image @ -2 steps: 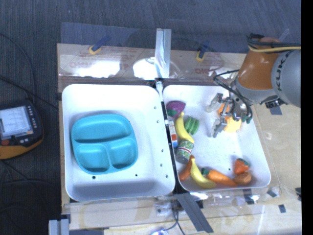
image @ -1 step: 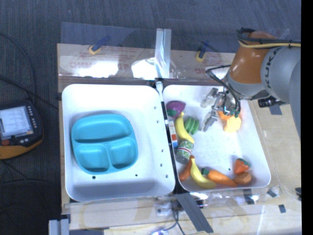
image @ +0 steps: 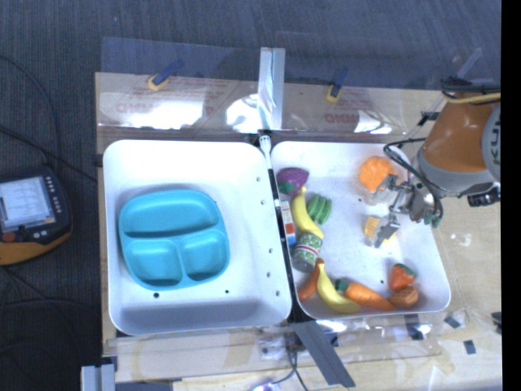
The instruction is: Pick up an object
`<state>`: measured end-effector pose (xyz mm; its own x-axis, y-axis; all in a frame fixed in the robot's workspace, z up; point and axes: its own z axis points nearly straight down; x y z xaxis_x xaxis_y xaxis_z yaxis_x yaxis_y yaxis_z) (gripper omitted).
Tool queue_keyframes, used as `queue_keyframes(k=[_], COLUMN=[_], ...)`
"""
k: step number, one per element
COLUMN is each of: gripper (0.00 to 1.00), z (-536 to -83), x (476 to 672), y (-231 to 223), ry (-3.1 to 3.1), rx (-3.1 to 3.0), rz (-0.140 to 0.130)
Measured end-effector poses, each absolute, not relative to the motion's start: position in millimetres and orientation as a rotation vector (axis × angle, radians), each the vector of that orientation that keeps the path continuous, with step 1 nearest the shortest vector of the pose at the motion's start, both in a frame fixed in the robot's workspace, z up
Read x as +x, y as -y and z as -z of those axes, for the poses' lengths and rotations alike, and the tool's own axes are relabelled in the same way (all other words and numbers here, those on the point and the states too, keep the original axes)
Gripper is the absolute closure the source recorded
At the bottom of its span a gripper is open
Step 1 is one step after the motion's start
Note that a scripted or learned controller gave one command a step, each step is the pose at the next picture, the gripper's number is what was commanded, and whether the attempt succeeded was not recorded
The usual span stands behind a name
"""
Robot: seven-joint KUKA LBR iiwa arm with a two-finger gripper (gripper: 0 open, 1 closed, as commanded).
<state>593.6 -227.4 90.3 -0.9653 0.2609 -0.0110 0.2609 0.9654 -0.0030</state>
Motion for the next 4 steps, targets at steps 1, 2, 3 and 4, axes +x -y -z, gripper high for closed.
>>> queue_keyframes(k=[1,2,3,4], gripper=[0.00,0.00,0.00,0.00], z=[-91.4,-92.0,-93.3,-93.3], x=[514.0,508.6,494.0,493.6], y=[206.4,201.3,204.0,203.5], ry=[-3.055,-3.059,-3.054,-3.051], rx=[0.664,0.610,0.592,0.602], rz=[0.002,0.009,0.005,0.007])
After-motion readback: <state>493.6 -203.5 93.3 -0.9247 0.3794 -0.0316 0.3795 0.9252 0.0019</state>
